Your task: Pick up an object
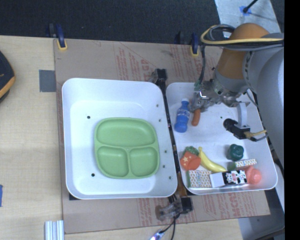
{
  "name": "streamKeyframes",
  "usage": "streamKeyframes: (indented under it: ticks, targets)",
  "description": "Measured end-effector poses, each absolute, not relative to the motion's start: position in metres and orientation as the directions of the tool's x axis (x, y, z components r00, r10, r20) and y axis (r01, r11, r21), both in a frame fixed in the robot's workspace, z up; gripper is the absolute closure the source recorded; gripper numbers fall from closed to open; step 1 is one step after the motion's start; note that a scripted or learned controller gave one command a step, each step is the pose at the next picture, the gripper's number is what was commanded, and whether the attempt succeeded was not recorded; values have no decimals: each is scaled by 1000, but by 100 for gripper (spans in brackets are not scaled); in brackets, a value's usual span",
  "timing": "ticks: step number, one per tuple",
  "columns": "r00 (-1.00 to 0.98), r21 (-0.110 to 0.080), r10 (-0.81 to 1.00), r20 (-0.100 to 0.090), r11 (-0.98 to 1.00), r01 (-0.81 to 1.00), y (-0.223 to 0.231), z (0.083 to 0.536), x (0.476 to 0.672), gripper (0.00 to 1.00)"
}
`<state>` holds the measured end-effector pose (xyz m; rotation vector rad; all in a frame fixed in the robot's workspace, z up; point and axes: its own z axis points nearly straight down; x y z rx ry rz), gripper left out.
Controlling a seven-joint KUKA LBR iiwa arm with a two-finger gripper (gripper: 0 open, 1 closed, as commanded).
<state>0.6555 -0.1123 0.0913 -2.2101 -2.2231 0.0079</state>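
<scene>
Camera view: the gripper (197, 104) hangs low in the right bin (270, 181), near its far wall, with an orange carrot (196, 117) just below its tip and a blue bottle (182, 117) beside it; jaw state cannot be told.

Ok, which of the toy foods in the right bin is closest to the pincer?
The orange carrot, lying just below the pincer beside the blue bottle; the banana and strawberry lie farther down.
</scene>
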Motion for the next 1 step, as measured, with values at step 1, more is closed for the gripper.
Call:
streamKeyframes:
  ticks: [1]
  targets:
    - [-6, -1, 1000, 0, 6, 1000, -56, 193, 612, 100]
